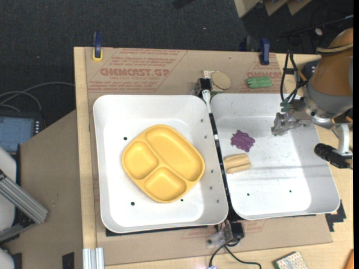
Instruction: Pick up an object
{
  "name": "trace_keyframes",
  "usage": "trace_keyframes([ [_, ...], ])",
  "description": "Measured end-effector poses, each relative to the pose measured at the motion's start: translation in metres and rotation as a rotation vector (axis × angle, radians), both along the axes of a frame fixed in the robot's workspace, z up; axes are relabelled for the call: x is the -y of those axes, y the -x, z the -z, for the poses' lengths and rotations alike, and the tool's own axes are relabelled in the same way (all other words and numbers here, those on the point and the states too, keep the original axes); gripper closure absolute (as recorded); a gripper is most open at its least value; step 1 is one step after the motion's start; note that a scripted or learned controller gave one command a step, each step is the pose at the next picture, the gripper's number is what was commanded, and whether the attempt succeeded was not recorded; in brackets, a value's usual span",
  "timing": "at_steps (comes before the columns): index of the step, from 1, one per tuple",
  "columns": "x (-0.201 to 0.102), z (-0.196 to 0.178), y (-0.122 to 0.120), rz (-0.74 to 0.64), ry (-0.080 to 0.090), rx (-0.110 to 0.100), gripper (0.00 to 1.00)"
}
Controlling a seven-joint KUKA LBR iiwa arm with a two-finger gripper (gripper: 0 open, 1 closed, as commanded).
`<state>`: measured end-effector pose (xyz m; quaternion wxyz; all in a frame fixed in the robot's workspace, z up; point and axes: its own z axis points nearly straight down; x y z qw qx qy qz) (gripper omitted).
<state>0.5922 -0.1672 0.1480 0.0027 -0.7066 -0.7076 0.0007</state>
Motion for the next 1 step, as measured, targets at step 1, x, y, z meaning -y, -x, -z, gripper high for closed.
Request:
trace_keyframes([
  [1,0.0480,0.0025,0.1038,0.009,0.000,-0.003,1.00],
])
